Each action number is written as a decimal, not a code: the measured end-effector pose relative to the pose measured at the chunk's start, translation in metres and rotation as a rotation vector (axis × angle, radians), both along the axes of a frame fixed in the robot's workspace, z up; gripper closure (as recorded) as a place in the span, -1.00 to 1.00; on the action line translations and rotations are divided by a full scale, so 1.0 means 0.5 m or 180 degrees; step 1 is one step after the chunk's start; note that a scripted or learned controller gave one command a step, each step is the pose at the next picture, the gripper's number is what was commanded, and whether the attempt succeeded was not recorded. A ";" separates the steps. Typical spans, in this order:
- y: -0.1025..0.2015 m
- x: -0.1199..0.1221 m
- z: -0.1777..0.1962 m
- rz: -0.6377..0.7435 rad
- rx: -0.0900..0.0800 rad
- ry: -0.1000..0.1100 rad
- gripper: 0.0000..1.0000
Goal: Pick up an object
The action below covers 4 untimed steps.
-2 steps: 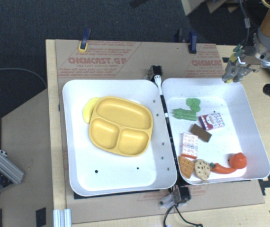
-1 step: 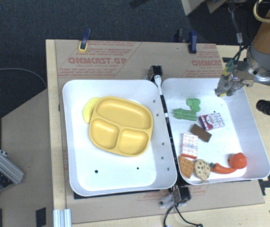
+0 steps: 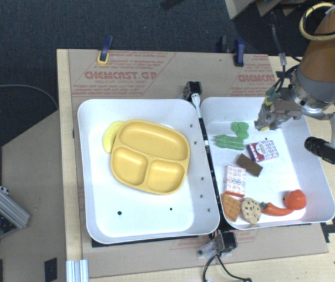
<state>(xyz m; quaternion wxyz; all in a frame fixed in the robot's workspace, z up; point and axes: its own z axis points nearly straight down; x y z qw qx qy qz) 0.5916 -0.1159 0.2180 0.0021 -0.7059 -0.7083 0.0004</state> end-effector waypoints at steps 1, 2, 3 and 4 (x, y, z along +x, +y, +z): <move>0.074 -0.059 0.023 0.0001 0.0001 -0.0003 1.00; 0.155 -0.130 0.038 0.0001 0.0002 0.0000 1.00; 0.219 -0.223 0.008 -0.0002 0.0001 0.0011 1.00; 0.193 -0.203 0.003 -0.0015 -0.0009 -0.0013 1.00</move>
